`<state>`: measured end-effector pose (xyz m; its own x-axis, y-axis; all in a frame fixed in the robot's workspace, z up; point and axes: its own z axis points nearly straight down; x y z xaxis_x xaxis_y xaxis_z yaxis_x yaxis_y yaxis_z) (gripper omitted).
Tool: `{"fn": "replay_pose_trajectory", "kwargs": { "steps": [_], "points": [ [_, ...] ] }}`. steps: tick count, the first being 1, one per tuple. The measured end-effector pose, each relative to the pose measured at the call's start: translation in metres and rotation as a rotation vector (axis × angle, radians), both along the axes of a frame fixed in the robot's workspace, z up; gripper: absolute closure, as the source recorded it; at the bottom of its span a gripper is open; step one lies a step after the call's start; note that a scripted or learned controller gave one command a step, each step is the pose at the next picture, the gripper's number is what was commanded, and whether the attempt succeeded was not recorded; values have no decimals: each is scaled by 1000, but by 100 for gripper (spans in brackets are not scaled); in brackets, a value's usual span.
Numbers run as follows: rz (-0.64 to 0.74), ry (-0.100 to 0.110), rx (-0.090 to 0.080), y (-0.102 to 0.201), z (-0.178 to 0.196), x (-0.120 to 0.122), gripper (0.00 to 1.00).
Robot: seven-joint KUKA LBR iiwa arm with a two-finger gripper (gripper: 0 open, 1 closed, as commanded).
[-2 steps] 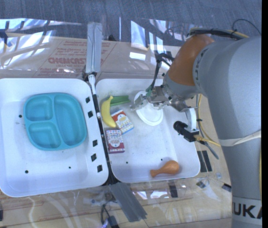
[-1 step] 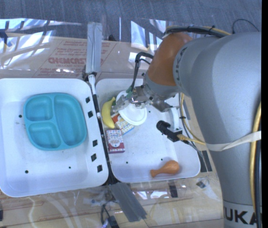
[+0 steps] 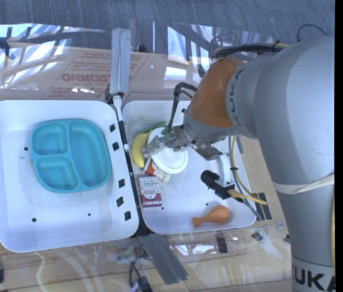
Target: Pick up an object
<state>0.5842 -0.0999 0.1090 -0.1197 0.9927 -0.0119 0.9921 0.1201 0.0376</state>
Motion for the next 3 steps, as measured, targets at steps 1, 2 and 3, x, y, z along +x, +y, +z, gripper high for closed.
{"fn": "replay_pose_trajectory", "kwargs": {
  "steps": [1, 2, 3],
  "points": [
    [0, 0, 0, 0, 0, 0, 0],
    [4, 4, 0, 0, 9, -1, 100],
    [-253, 43, 11, 23, 100, 16, 100]
  ]
}}
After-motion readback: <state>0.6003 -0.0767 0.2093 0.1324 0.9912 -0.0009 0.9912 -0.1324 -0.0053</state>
